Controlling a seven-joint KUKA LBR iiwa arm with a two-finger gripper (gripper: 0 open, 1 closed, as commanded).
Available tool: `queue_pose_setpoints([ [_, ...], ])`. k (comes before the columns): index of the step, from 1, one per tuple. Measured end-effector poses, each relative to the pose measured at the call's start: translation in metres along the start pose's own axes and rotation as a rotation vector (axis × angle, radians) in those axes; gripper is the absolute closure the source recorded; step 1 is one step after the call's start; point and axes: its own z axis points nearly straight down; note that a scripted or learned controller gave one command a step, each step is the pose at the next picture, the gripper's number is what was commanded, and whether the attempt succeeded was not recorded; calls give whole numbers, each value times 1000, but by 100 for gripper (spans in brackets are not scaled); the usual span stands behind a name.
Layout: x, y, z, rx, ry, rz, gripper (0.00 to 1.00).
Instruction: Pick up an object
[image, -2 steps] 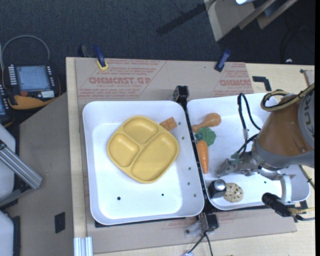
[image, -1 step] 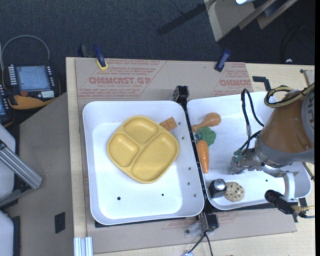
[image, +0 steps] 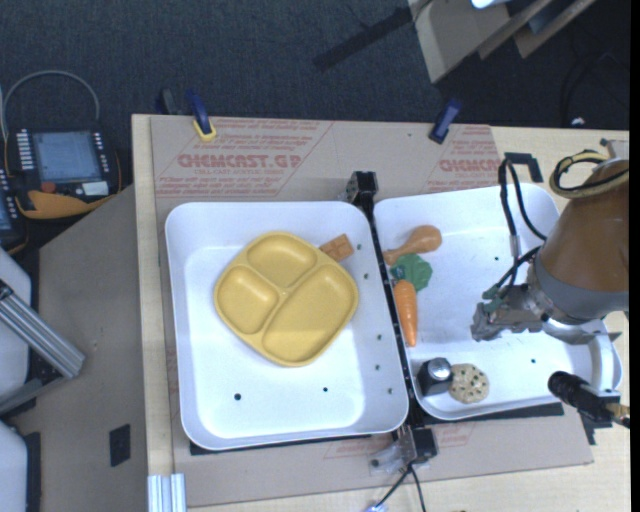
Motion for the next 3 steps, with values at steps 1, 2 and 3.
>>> queue_pose_setpoints([
  [1,-9,8,-56,-2,-1,0,100],
  [2,-9,10,-109,-3,-1,0,100],
  [3,42,19,-104,4,2,-4,100],
])
